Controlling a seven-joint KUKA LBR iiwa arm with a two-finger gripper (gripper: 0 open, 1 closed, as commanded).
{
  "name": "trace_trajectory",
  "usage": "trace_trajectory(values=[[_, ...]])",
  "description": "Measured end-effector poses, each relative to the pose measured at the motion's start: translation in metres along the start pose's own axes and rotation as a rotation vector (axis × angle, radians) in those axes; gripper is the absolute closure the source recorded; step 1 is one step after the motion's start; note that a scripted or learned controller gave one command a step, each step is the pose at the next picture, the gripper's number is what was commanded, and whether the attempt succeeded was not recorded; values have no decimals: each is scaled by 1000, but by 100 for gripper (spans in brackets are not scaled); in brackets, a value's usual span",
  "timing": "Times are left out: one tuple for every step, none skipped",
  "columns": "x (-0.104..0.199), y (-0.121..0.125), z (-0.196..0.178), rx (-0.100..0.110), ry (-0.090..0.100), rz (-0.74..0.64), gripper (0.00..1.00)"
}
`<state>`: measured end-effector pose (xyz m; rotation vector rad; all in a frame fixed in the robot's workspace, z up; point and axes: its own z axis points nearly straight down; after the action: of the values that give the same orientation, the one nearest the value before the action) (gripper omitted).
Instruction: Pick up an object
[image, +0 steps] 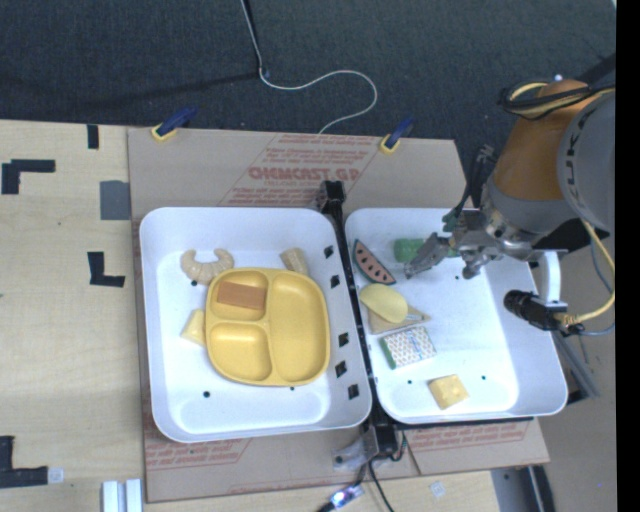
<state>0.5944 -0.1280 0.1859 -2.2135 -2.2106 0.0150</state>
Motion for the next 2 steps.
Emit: trace_trajectory(values=[[0, 3, -8, -14, -2, -3, 0], [5, 11, 41, -9, -2, -4, 0]])
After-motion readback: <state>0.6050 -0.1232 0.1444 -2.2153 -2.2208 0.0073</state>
